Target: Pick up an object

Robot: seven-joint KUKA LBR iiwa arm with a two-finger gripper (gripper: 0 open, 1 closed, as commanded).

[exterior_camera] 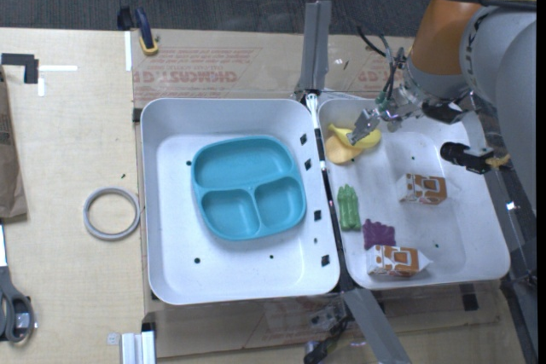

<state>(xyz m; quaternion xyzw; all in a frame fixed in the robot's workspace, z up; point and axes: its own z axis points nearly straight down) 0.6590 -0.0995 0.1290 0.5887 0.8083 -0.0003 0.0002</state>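
The yellow banana-like piece [348,142] lies in the upper left corner of the right bin [478,256], directly under the gripper [367,130], whose fingertips come down onto its upper right end; whether the fingers are clenched on it or released cannot be told from this slant. Just left of the fingers, the piece sits close to the bin's left wall and the divider between the bins, so room is tight on that side. Below and to the right of the fingers the bin floor is open, reaching to a small carton [425,188]. Farther below lie a green piece [348,207], a purple piece [380,232] and a second carton [396,261]. Well left of the fingers, the left bin [166,251] holds a blue divided tray [248,187].
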